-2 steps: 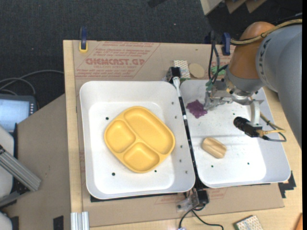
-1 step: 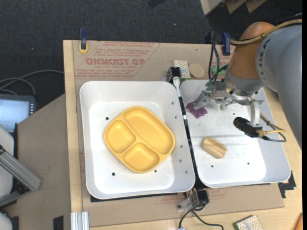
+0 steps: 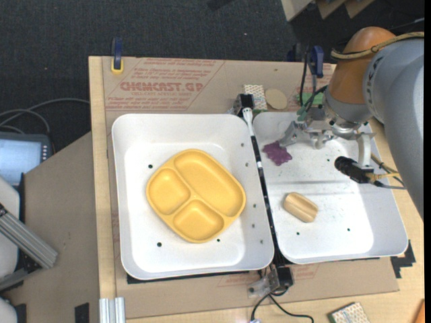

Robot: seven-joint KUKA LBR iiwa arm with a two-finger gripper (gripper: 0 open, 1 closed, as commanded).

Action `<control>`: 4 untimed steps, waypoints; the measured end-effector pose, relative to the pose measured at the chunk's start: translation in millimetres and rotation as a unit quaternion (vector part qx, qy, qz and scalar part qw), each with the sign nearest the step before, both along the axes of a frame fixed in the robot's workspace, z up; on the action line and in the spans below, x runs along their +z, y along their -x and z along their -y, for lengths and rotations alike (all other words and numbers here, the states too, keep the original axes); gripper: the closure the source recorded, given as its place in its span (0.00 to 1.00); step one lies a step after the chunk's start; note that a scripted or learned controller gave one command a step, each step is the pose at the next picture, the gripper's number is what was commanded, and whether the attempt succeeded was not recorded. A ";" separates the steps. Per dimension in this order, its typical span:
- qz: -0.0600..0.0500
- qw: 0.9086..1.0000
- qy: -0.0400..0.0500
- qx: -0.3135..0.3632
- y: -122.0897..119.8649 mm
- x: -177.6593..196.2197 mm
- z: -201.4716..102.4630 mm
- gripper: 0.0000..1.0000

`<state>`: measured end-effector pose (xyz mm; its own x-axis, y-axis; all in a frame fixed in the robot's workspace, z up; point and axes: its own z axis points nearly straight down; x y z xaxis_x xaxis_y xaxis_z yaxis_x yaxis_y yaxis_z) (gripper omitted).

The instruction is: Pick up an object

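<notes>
- The tool (image 3: 304, 134) hangs low over the far end of the right bin (image 3: 337, 253). How far open it is cannot be told, and nothing is seen in its hold.
- A purple piece (image 3: 277, 153) lies just beside it, and a tan roll (image 3: 300, 206) lies mid-bin, apart.
- A yellow plate (image 3: 195, 195) sits in the left bin (image 3: 131, 247).
- By this, nothing is lifted yet; the grasp and the lift remain.

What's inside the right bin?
In the right bin: a purple piece by the gripper, a tan roll nearer the front. The arm covers its far corner; anything there is hidden.
</notes>
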<state>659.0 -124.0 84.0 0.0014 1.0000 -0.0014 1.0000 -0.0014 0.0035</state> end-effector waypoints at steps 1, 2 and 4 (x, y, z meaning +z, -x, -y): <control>-0.003 1.000 -0.001 -0.001 45.7 1.8 22.7 0.00; 0.000 1.000 0.001 0.001 79.1 3.5 -30.3 0.00; 0.001 1.000 0.002 -0.001 -8.1 1.4 44.3 0.00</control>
